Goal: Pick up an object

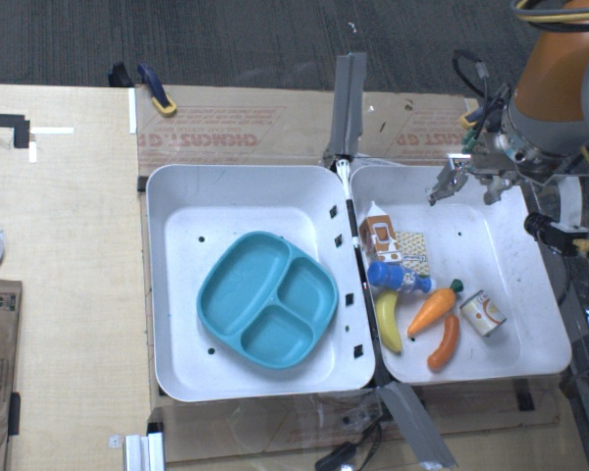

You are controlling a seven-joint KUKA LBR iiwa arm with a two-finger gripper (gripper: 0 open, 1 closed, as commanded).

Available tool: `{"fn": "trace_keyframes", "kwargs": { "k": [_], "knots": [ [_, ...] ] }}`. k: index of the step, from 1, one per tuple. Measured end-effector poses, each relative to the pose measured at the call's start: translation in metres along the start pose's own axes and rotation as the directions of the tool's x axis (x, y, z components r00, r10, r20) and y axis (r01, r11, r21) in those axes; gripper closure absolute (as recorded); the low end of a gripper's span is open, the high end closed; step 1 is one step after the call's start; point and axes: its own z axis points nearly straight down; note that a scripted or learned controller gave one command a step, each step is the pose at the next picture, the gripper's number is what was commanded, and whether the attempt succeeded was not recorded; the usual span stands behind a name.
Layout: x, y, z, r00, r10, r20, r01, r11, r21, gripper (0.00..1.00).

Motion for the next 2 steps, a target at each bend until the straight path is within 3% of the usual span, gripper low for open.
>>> {"fn": "trace_keyframes", "kwargs": {
  "k": [1,2],
  "knots": [
    [-0.002,-0.03,0.123,0.99,-0.139,0.002,0.139,0.99,-0.008,0.0],
    [0.003,-0.088,0.123,0.993,-0.121,0.0,0.121,0.993,-0.008,0.0]
  ]
}}
